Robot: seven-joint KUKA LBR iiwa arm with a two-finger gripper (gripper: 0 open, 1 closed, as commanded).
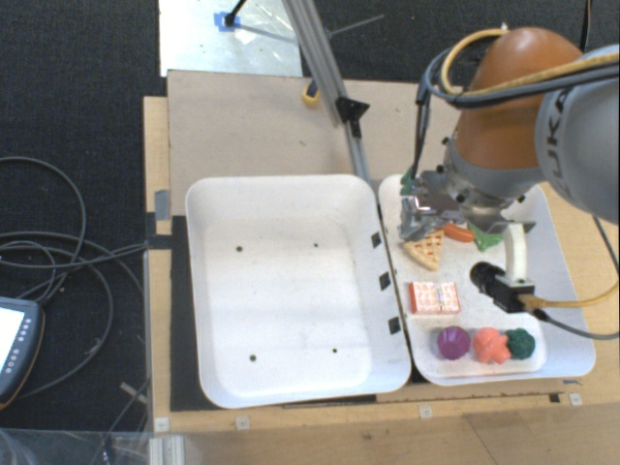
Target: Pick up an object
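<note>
Purple toy [452, 342], orange toy [491, 346] share right bin [572, 356].

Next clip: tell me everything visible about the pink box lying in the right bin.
The pink rectangular box lies flat on the floor of the right white bin, near its left wall. Its top is pale pink with small white patches and looks like printed card. It sits below the tan wedge-shaped toy and above the purple round toy, apart from both. Nothing touches it.

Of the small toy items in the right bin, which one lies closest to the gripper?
The tan waffle-patterned wedge, just below the gripper. The pink box and the purple, orange and green pieces lie farther down.
</note>
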